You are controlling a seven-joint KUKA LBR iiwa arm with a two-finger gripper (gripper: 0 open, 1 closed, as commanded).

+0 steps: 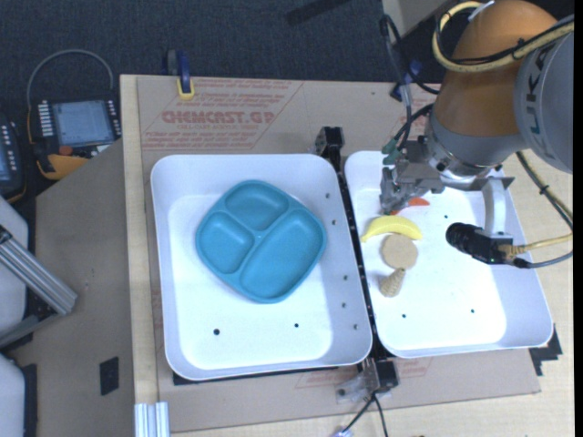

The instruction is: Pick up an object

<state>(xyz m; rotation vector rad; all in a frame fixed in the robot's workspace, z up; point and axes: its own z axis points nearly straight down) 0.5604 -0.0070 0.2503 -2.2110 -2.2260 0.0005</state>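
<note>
In the right bin [455,326] a yellow banana [393,229] lies near the left wall. Just below it sit a round tan cookie-like piece [398,252] and a smaller tan lump [392,283]. My gripper [393,200] hangs directly above the banana's upper edge, its dark fingers pointing down. A small orange-red object [418,202] peeks out beside the gripper. Nothing shows between the fingers.
The left bin [182,335] holds a blue divided plate [261,239]. A black cylindrical part [471,239] with a yellow cable juts over the right bin. The arm's orange band [496,53] looms above the bin's far side. Bare floor lies in the right bin's lower half.
</note>
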